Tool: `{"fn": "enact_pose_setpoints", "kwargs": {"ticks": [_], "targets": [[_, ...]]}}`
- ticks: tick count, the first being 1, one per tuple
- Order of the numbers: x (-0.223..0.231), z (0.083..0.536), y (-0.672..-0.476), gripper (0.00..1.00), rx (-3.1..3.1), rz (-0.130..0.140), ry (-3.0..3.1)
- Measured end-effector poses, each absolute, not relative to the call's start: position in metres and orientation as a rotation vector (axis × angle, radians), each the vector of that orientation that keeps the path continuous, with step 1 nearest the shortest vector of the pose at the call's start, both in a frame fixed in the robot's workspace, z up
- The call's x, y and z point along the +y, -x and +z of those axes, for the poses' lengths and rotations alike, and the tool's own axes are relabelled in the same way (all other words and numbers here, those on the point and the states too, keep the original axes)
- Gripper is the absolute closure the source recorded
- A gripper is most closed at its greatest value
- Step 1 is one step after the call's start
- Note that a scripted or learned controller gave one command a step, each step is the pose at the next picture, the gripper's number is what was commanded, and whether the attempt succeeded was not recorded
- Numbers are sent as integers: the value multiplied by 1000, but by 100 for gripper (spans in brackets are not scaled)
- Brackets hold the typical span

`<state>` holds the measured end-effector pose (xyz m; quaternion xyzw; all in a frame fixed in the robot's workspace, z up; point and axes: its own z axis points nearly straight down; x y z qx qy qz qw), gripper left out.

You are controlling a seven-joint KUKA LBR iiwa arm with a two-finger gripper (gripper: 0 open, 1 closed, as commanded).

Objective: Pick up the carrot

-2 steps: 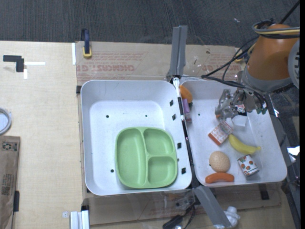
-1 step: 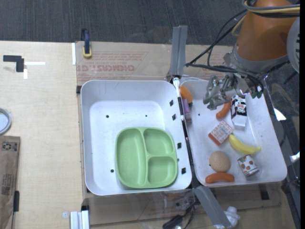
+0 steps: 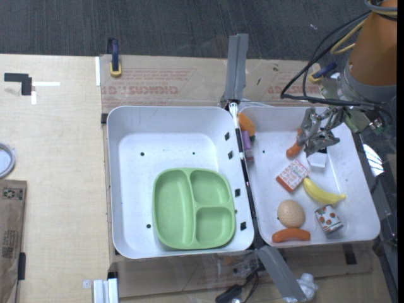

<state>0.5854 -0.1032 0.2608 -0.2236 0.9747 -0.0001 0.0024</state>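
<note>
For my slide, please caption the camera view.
Gripper hangs over the right bin near an orange carrot; green tray in left bin.

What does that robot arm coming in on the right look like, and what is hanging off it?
The arm shows a broad orange band above a grey wrist. Loose cables, black, yellow and a bit of blue, loop beside it. At its tip sits a small metal gripper with thin silvery-grey fingers and dark joints, a rather skeletal-looking claw.

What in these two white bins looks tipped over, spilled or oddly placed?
Little stands out. The small red-and-white can lies on its side in the right bin, near the yellow banana. The green divided plate sits flat in the left bin.
</note>
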Motion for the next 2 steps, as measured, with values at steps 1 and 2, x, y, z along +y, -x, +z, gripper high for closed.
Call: {"fn": "enact_pose_setpoints", "kwargs": {"ticks": [1, 2], "targets": [[-63, 363, -605, 100, 2977, 1, 985], [-37, 409, -630, 100, 2828, 0, 1353]]}}
